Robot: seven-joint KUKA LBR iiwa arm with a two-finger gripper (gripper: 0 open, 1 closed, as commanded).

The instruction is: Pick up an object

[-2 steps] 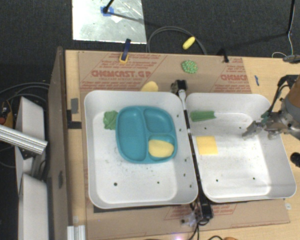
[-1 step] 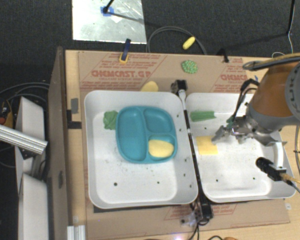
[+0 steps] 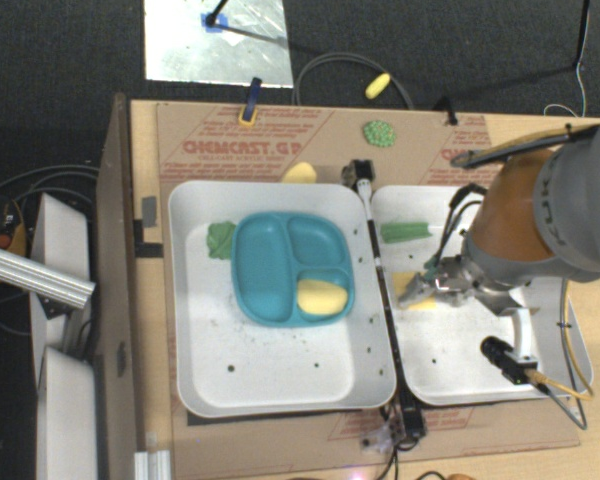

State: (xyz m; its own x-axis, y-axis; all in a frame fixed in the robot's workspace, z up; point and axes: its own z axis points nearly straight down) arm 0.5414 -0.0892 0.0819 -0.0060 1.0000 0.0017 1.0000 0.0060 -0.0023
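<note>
My gripper (image 3: 418,290) is low in the right bin (image 3: 450,373), near its left wall, right over a small yellow object (image 3: 405,284) that shows on either side of it. A flat green piece (image 3: 404,231) lies at the back of the same bin. In the left bin (image 3: 270,378) sits a blue divided plate (image 3: 270,268) with a yellow lemon-like object (image 3: 321,296) in its front right compartment. A green leafy piece (image 3: 220,238) lies against the plate's left edge.
The arm's grey and orange wrist (image 3: 525,218) covers the right bin's right half. Behind the bins on the cardboard lie a yellow object (image 3: 300,173) and a green round thing (image 3: 379,133). A divider rail (image 3: 378,278) separates the bins.
</note>
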